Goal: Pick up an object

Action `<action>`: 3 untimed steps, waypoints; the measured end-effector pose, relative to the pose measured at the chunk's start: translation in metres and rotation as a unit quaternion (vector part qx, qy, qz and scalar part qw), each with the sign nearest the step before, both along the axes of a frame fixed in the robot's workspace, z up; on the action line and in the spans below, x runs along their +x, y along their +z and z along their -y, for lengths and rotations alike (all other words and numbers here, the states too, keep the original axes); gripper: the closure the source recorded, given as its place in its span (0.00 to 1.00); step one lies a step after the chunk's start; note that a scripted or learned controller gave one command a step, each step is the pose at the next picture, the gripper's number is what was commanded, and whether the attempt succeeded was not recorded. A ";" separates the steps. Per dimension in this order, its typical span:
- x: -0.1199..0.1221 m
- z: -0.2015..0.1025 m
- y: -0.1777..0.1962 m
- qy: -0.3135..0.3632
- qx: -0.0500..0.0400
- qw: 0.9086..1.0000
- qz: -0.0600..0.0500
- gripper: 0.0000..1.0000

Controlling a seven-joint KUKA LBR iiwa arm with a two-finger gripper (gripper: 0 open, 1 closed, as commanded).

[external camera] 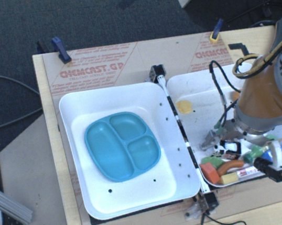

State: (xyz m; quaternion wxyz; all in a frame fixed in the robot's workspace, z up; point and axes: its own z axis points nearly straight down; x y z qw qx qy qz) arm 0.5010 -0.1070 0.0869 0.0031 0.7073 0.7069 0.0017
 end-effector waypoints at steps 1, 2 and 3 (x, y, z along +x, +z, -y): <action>0.086 0.009 0.000 0.001 0.000 1.000 0.001 0.00; 0.161 -0.003 -0.001 0.001 0.001 1.000 -0.001 0.00; 0.106 -0.015 0.000 0.000 0.000 1.000 -0.002 0.00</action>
